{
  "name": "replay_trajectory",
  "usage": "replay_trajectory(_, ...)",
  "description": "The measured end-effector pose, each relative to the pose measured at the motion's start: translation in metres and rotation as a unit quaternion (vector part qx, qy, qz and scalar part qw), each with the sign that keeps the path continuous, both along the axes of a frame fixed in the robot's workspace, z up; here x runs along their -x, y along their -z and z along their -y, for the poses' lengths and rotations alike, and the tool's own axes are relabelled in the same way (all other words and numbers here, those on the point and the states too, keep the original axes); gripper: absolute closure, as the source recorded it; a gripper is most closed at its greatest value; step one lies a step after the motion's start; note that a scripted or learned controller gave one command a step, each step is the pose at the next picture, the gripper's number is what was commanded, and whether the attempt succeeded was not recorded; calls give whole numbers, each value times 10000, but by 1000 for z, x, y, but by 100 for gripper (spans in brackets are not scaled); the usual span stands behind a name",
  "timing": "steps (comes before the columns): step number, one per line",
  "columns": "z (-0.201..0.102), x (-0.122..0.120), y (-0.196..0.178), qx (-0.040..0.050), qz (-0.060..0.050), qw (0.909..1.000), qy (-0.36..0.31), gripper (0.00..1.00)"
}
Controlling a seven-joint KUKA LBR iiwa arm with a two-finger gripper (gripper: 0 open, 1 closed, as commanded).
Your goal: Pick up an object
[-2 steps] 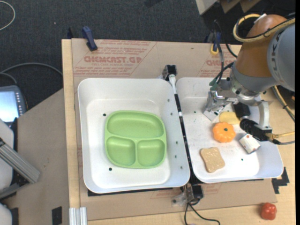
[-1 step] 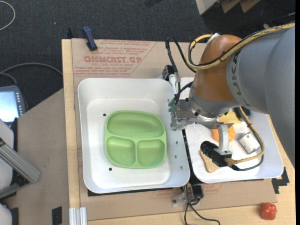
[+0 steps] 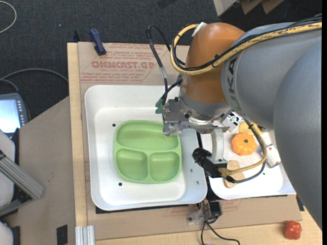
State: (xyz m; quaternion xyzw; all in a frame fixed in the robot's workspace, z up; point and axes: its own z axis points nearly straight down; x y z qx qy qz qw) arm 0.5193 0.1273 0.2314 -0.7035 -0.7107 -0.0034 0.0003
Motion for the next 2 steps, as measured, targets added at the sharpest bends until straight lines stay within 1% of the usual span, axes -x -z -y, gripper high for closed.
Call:
replay_trajectory(1,-58,25,20,15,-51,10000,15,100)
replay_trajectory(2,-79,-18,60,29,-15,10000,38,100)
